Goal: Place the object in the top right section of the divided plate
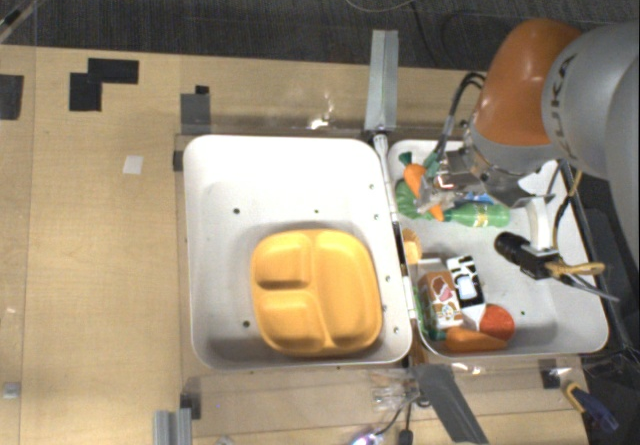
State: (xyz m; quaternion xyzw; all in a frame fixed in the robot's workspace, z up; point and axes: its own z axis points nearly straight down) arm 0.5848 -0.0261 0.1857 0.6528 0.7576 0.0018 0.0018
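Note:
A yellow divided plate (316,289) lies in the left white bin (220,183), with nothing in its sections. My gripper (438,193) hangs low over the back left part of the right bin (580,318). It sits right above a green bottle (472,217) lying on its side and close to a small orange carrot (412,176) with a green top (407,201). The gripper body hides whatever is directly under it.
Toward the front of the right bin lie a brown snack packet (441,299), a black-and-white box (465,280), a red round fruit (499,320) and an orange piece (473,340). A grey metal divider (381,93) stands between the bins at the back.

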